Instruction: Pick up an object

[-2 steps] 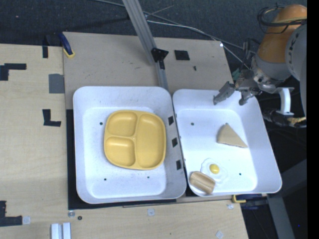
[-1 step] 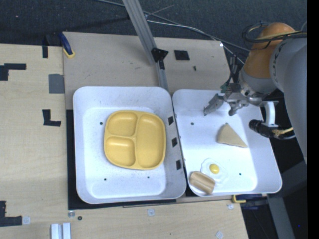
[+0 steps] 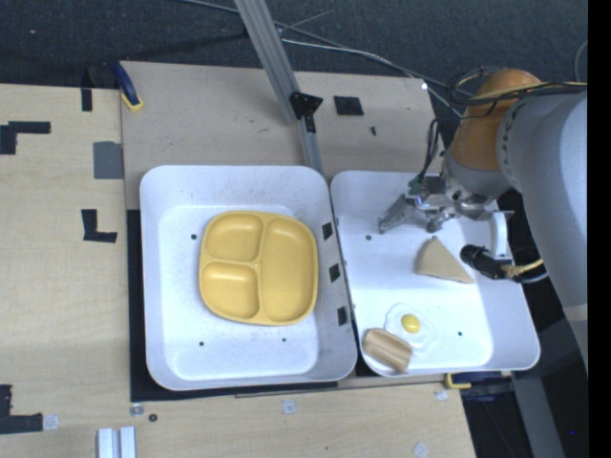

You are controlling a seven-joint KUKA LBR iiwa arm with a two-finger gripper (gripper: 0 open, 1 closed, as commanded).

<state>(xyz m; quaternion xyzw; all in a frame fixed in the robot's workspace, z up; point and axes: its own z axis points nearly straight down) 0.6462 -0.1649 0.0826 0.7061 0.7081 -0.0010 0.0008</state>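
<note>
The gripper hangs over the back part of the right bin, near the wall it shares with the left bin. Its two fingers point toward the left, and from this high view it is too hard to tell if they are spread apart or pressed together. Nothing can be seen between them.

The nearest thing to grab is the tan wedge, shaped like a slice of cheese. It lies flat on the floor of the right bin, a little toward the front and to the right of the gripper, close to it but not touching. Its pointed tip aims toward the back of the bin, and its wide end faces the front right.

Farther to the front sit a fried egg and a little bread roll, side by side near the front wall. A yellow plate with three parts rests in the left bin, well apart from the gripper.

So the gripper probably has to slide toward the front and right, then go down, to reach the wedge.
</note>
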